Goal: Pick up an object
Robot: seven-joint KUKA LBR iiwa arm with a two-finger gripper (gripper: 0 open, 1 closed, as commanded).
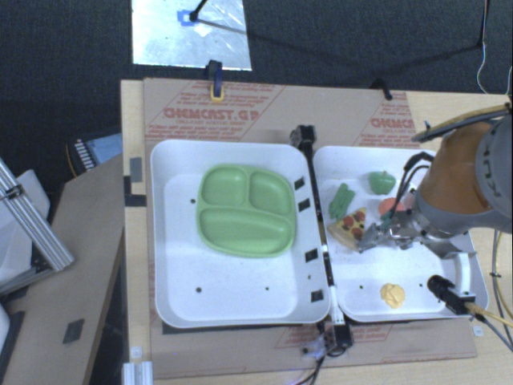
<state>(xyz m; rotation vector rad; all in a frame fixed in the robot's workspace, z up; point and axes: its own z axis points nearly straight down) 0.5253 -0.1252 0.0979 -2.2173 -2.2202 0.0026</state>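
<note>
My gripper [370,237] is low inside the right bin [417,315], reaching in from the right. Its tip sits right beside a pizza-slice toy [350,224], at that toy's lower right edge; whether they touch is unclear. A long green toy [342,199] lies just above the pizza slice. A rounder green toy [382,182] rests toward the back of the bin. Partly hidden behind the wrist is a red-orange toy [389,205]. A small yellow toy [393,295] lies alone near the bin's front edge.
The left bin [172,295] holds a green divided plate [244,211]. A black clip-studded divider [315,215] separates the bins. The arm's grey and orange body [461,183] covers the right bin's right side.
</note>
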